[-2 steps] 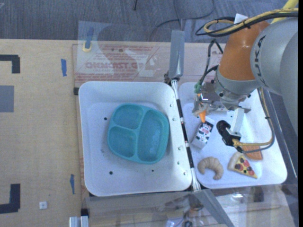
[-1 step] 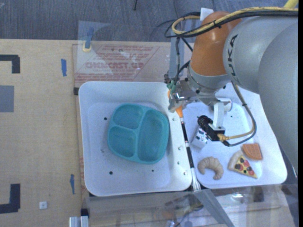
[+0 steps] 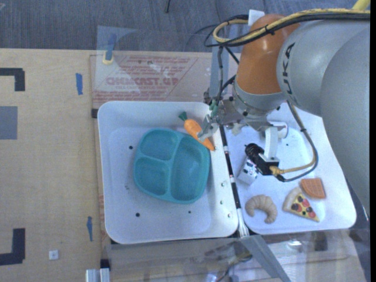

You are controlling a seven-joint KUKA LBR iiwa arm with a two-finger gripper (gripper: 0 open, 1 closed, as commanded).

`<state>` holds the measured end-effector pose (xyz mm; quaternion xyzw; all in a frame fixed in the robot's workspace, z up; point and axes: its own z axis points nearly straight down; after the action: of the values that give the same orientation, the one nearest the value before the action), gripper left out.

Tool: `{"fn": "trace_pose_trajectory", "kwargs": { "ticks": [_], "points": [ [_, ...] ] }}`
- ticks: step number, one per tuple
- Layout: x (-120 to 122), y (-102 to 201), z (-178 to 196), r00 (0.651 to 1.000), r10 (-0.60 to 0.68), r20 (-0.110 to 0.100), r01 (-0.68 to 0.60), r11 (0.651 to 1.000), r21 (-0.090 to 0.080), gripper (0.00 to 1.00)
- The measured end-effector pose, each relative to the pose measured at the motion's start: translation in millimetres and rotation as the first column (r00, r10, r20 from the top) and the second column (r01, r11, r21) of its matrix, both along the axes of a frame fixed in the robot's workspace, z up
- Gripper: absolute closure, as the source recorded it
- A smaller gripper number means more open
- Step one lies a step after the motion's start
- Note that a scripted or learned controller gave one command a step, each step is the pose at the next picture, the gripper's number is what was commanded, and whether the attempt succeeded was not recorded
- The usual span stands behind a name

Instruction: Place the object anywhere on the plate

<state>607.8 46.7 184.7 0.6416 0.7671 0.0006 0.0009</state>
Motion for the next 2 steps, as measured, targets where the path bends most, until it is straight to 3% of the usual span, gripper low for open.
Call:
{"fn": "trace_pose_trajectory", "kwargs": {
  "ticks": [1, 2],
  "points": [
    [1, 0, 10, 1.000, 0.000, 0.003, 0.000, 1.000, 0.000, 1.00],
    [-38, 25, 42, 0.863, 0.505, -0.001, -0.505, 0.863, 0.000, 1.00]
  ]
}}
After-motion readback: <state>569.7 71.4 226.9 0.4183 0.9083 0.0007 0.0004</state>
